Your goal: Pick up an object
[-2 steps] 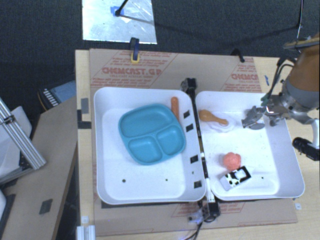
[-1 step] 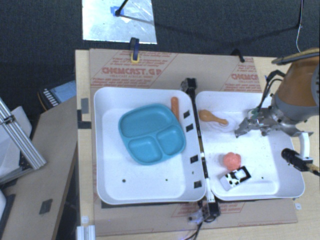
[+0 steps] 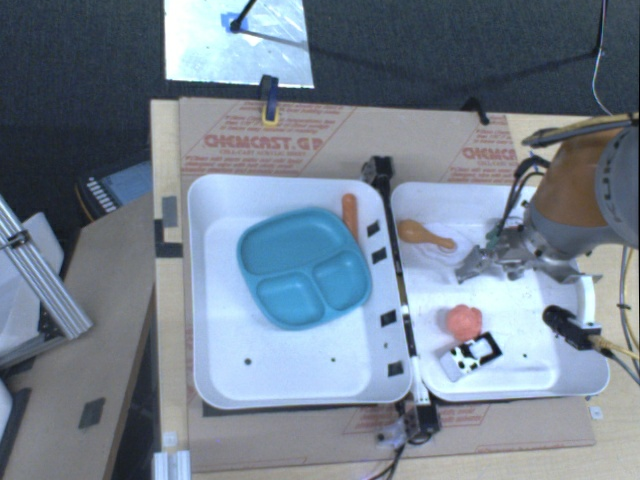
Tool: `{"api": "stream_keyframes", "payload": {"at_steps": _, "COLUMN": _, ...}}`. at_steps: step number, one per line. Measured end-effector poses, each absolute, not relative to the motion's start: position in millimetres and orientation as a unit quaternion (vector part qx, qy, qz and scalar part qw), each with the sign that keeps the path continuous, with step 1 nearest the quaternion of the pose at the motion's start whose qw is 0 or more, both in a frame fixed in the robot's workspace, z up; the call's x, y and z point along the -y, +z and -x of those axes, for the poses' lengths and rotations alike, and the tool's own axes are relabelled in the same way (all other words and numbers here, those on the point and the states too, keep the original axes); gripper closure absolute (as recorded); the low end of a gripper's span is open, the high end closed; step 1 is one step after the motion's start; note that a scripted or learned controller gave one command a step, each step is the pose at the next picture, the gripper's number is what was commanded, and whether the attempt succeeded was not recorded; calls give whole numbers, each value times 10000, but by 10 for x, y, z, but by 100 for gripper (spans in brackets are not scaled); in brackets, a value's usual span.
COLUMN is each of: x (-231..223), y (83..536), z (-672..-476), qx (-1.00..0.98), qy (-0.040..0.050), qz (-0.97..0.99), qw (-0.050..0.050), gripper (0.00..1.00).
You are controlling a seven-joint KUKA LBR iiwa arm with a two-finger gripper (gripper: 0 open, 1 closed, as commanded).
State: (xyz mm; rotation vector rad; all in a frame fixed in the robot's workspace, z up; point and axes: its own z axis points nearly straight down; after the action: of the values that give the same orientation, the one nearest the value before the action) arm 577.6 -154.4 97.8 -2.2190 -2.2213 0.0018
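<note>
The gripper [image 3: 472, 266] hangs low over the middle of the right bin [image 3: 520, 380], at the end of the grey arm [image 3: 575, 213] that reaches in from that bin's right edge. Whether the gripper is spread or pressed together cannot be told from this slant, and nothing can be seen pinched in it.

Just beyond its tip, toward the bin's far left corner, a tan wooden spoon [image 3: 425, 233] lies flat on the white floor with its bowl pointing at the left wall. Near the gripper on the other side, toward the near edge, sits a small pink, rounded object [image 3: 463, 320], apart from the tool. Just beside it, closer to the near left corner, lies a small black-and-white block [image 3: 472, 356].

Across the divider, the left bin [image 3: 215, 368] holds a blue divided plate [image 3: 303, 268] with three compartments, resting slightly askew in the bin's middle. A slim orange stick [image 3: 349, 213] lies at the plate's far right rim, close to the bin's right wall.

Both bins rest on a brown sheet [image 3: 300, 133] printed with red lettering, which covers the bench.
</note>
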Motion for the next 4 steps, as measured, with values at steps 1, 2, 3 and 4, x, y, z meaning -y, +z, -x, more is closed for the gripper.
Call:
{"api": "stream_keyframes", "payload": {"at_steps": 1, "x": 1551, "y": 1117, "z": -5790, "qx": 7073, "qy": -6, "qz": 7069, "qw": -15, "gripper": 100}}
{"api": "stream_keyframes", "payload": {"at_steps": 2, "x": 1588, "y": 1747, "z": -5770, "qx": 7076, "qy": -14, "qz": 7066, "qw": -27, "gripper": 100}}
{"api": "stream_keyframes", "payload": {"at_steps": 3, "x": 1646, "y": 2208, "z": -5746, "qx": 7073, "qy": -15, "qz": 7069, "qw": -31, "gripper": 100}}
{"api": "stream_keyframes", "payload": {"at_steps": 4, "x": 1650, "y": 2592, "z": -5761, "qx": 7084, "qy": -15, "qz": 7058, "qw": -28, "gripper": 100}}
